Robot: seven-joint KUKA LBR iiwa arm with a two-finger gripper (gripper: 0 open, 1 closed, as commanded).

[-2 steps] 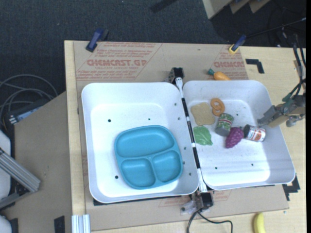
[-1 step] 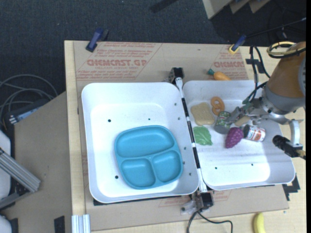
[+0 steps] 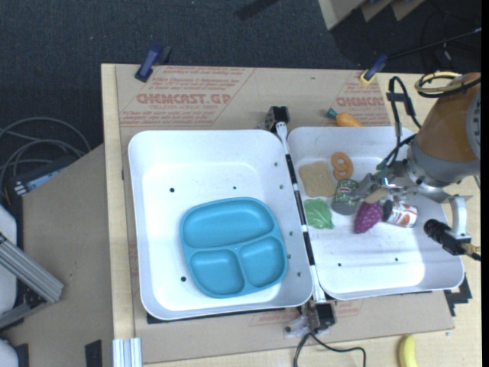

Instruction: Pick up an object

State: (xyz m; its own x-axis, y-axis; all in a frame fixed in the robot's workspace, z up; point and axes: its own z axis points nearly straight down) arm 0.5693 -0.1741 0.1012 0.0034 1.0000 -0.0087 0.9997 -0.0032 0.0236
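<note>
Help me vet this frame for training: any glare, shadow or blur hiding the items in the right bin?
Camera view: lighting is even; the right bin floor is bright, nearly washed out. The gripper and the items under it look soft. The purple grapes, green leaf and blue tray read clearly, with soft, short shadows.

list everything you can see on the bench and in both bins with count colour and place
bins: 2, white, side by side on the bench
divided tray: 1, blue, in the left bin
tan slice: 1, tan, right bin, upper left
pretzel: 1, orange-brown, right bin, beside the tan slice
green leaf piece: 1, green, right bin, by the divider
grape bunch: 1, purple, middle of the right bin
small can: 1, white and red, right of the grape bunch
carrot: 1, orange, on the bench above the right bin
banana: 1, yellow, bench's lower edge
arm: 1, grey and orange, from the right
end effector: 1, grey, low over the right bin
</note>
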